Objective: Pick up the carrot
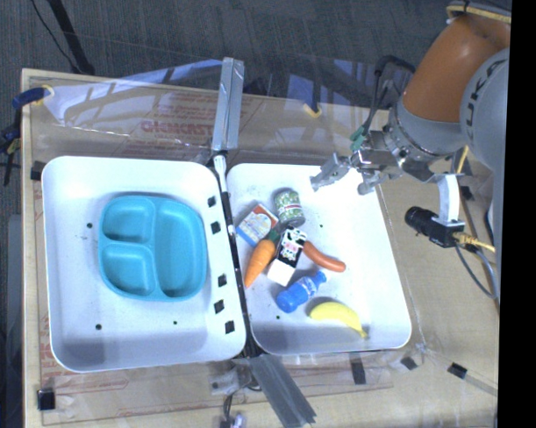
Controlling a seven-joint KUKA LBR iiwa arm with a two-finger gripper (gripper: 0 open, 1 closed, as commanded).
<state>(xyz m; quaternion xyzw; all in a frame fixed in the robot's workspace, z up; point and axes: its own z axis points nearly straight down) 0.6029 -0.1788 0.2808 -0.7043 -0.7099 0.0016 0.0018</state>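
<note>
Your carrot (260,259) lies in the right bin (385,257), close to that bin's left wall, tilted with its green-topped end up and its orange tip pointing down and to the left. Just above it you have a small carton (254,224) with a red and white face, touching or nearly touching the carrot's top. On the carrot's right sits a small black and white box (288,250), and past that a sausage (324,258) lies slanted across the middle of the bin. A green-labelled can (288,206) stands above the box. Below the box you see a blue bottle (299,291) lying on its side, and just beside it, toward the bin's lower right, a yellow banana (337,316).

The pincer (347,175) hangs over the upper edge of the right bin, well apart from the carrot, its two fingers spread and nothing between them.

In the left bin (65,245) you have a blue divided tray (153,247) lying flat. Both bins rest side by side on the table (439,329), with a row of black clips (220,277) along the seam between them.
</note>
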